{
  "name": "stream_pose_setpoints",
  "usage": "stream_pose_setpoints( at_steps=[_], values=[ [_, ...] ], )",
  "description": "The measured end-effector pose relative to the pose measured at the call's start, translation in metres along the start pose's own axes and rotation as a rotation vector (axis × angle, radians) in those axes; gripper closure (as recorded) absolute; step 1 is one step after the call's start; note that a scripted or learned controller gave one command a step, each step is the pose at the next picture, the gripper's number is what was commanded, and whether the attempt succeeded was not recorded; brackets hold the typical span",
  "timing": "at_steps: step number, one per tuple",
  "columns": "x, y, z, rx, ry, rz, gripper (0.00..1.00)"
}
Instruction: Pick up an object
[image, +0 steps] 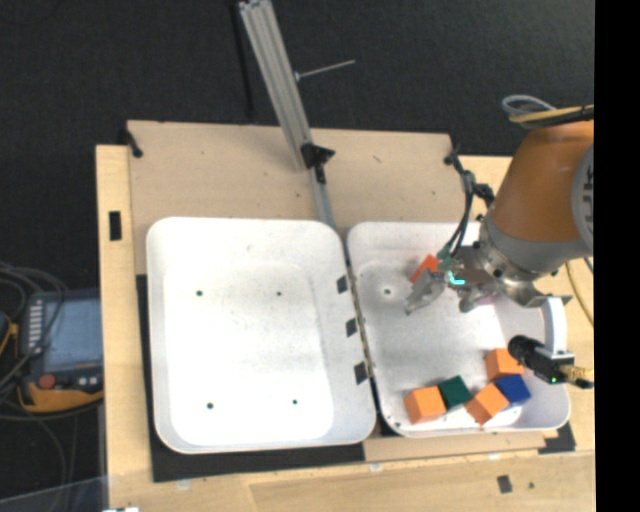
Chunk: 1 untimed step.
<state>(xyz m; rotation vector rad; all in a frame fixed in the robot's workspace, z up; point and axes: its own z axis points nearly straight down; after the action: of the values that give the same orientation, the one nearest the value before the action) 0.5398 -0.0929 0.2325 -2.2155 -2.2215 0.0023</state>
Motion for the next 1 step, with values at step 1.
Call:
stream_pose_setpoints(
  at_steps=[1],
  values=[
    [-0.0004, 0.0008, -0.002, -0.005, -0.001, 0.004, 0.0]
  ],
)
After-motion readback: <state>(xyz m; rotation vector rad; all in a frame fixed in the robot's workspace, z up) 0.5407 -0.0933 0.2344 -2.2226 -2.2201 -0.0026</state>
